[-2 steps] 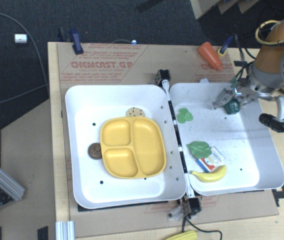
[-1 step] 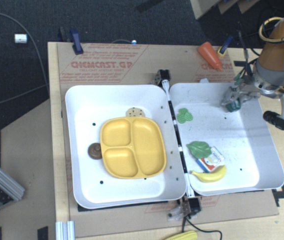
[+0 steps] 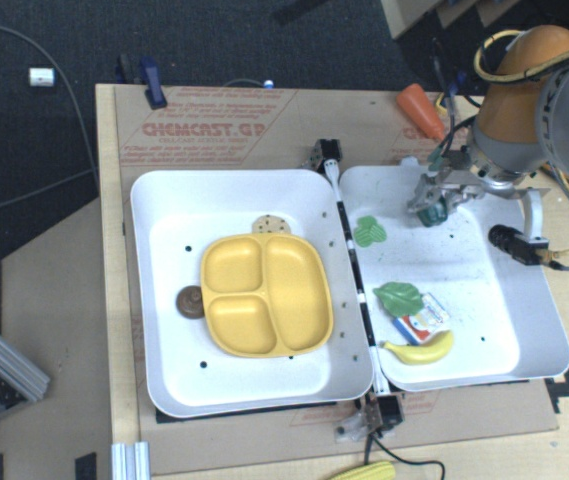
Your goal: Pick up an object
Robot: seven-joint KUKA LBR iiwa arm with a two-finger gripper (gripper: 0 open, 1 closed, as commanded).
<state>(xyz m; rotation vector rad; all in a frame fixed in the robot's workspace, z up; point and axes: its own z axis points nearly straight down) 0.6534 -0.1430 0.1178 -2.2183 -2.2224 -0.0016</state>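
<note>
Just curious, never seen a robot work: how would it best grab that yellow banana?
Probably from straight above, across the middle of the banana. It lies flat and curved near the right bin's front edge, narrow across, so the pincer could likely span it there.

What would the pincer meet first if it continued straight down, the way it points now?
Probably the bare white floor of the right bin; the pincer hangs over its upper part. The small green piece lies off to the side, though depth is unclear.

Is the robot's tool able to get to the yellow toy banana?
Probably yes. The yellow toy banana lies uncovered in the right white bin, and the tool hovers over that same bin.
</note>
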